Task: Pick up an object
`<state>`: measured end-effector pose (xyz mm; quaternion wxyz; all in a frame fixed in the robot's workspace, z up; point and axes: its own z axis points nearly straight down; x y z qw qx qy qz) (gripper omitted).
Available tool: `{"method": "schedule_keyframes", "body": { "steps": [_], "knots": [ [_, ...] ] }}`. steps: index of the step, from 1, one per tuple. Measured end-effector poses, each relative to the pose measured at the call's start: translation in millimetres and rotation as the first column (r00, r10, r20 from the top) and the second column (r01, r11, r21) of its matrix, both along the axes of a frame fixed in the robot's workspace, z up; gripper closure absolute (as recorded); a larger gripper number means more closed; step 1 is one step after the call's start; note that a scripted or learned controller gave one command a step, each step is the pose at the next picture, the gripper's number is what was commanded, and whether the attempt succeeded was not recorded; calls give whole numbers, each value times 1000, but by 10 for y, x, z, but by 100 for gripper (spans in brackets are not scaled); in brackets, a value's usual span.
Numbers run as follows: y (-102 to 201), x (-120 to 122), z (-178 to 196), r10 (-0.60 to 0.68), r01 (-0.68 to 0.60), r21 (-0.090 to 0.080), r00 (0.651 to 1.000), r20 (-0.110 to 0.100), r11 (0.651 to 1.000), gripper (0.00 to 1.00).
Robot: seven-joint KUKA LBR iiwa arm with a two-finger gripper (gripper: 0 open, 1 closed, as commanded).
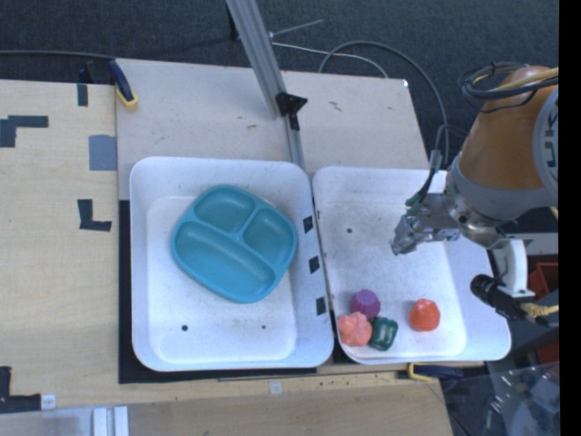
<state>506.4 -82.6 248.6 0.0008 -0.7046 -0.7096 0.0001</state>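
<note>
In the right bin (363, 198) lie several small toys near the front edge: a purple one (366, 302), a salmon-pink one (354, 330), a dark green one (384, 333) and an orange-red one (424, 315). My gripper (406, 241) hangs over the middle of the right bin, above and behind the toys, apart from all of them. Nothing shows between its fingers.
A teal divided plate (235, 242) fills much of the left bin (150, 334). A slanted metal rail (263, 57) runs from the top down to the divider between the bins. Cables trail across the bench behind the right bin.
</note>
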Motion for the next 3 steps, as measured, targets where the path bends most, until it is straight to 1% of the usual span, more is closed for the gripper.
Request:
{"method": "schedule_keyframes", "body": {
  "steps": [1,2,3],
  "knots": [
    [558,72,-146,-1,1,1,1000,-3,1000,100],
    [1183,156,-198,1,-1,0,1000,-1,1000,100],
    [1728,254,-304,0,0,-1,1000,-1,1000,100]
  ]
}}
